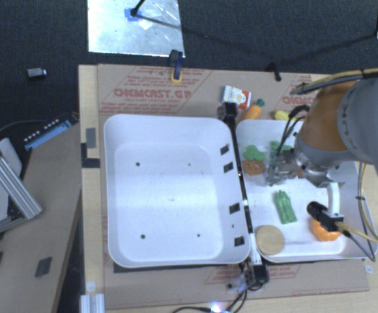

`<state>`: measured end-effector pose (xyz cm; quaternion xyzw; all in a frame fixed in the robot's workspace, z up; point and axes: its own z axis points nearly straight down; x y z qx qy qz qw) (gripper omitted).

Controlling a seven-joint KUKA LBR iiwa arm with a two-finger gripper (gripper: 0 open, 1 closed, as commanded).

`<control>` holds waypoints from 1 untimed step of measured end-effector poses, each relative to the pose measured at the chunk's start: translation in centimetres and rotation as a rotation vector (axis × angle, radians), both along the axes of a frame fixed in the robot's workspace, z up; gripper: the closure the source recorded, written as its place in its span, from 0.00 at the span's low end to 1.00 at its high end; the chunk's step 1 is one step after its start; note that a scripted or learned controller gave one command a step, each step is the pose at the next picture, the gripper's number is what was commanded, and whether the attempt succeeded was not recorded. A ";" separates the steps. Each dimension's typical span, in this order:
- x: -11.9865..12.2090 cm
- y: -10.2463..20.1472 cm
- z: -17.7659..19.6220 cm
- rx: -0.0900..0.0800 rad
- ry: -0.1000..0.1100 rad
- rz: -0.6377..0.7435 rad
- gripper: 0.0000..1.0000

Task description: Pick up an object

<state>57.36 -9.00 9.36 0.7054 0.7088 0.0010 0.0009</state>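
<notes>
The cardboard sheet (156, 87) under everything is the widest surface, and its rim shows past the bins at the back and front. On it, the left bin (169, 194) takes up the most room. Its floor is bare white with a few small dark dots, open from wall to wall. The right bin (303, 243) sits hard against it, and a dark strip with clips (242, 197) runs along the shared edge.

The grey arm (345, 126) comes in from the right and covers the back and right side of that bin. The gripper (277, 175) hangs over the bin's middle. I can't make out whether it is open or closed, and nothing visibly sits in it.

All the pickable things lie in the right bin:

- A tan disc (270, 238) in the front left corner.
- A green block (284, 207) just in front of the gripper.
- An orange piece (326, 233) toward the front right.
- A green leafy piece (254, 153) near the left wall.
- A brown round piece (253, 167) touching the leafy piece in front.

Behind the bins, on the cardboard, lie a small white-and-red box (234, 96), an orange carrot shape (253, 112) and a yellow bit (280, 116).
</notes>
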 end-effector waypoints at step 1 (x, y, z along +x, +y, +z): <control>3.7 8.6 12.4 -0.001 0.002 -0.003 1.00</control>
